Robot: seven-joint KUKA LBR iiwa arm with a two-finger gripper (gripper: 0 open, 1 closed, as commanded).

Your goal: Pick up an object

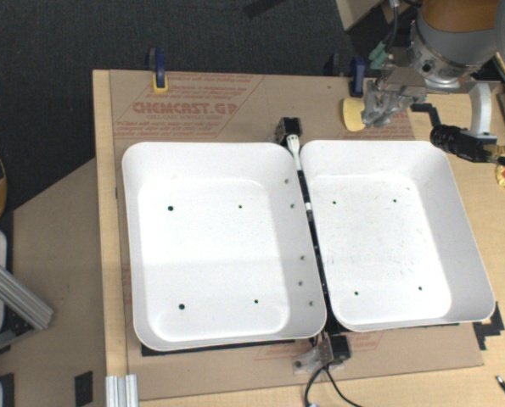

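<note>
While the pincer point(381, 113) hung in the upper right of the frame, it was too small and too dark to show if it was wide or narrow, so I could not tell. It sat past the far edge of the right bin point(468, 253), over the brown board point(193, 108).

Just to its left lay a small pale yellow thing point(352, 114). It looked like the thing to pick up. It was beside the pincer, maybe touching it, but I could not see it held. It was on the board, not inside a bin, so it may have slipped out there.

The grey arm point(451, 24) came down from the top right corner. The left bin point(131, 227) sat tight beside the right one. A blue clamp point(158, 63) at the top probably kept the board from sliding.
</note>
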